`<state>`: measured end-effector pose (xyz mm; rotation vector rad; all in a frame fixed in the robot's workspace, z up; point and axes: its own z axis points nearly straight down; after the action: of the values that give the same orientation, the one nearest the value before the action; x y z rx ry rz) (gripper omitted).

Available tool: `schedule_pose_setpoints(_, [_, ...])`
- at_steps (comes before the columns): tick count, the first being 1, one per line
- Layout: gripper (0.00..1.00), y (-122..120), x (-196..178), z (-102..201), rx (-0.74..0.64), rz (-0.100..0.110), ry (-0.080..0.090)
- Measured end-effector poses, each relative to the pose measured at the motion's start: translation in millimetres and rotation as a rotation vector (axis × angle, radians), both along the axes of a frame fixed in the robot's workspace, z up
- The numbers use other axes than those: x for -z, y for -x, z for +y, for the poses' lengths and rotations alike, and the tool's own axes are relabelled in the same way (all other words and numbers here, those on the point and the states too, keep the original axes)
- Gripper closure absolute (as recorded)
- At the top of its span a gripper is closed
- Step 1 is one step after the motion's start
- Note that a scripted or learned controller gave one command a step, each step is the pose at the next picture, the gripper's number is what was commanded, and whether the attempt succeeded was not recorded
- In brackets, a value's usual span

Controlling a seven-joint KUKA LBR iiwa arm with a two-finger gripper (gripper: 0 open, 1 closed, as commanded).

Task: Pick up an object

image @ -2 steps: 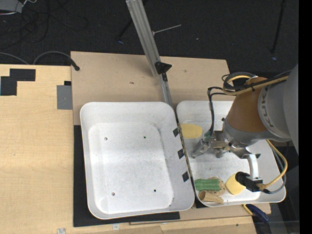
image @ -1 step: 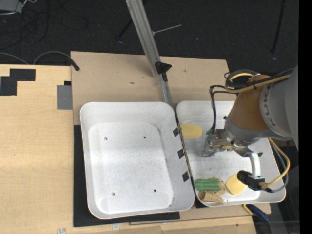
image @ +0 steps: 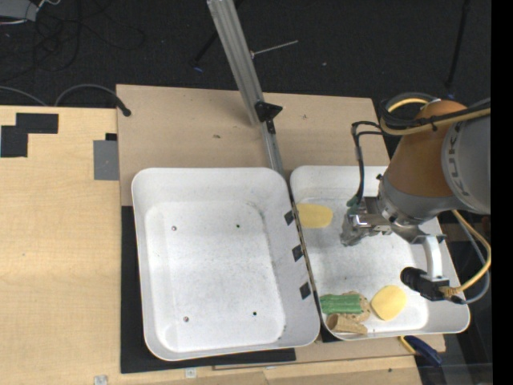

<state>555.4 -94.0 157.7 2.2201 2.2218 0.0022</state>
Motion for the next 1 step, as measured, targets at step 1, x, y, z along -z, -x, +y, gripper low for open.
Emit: schedule_pose_setpoints(1, [1.00,-6.1,-61.7,1.3,0.000,-0.002,0.001])
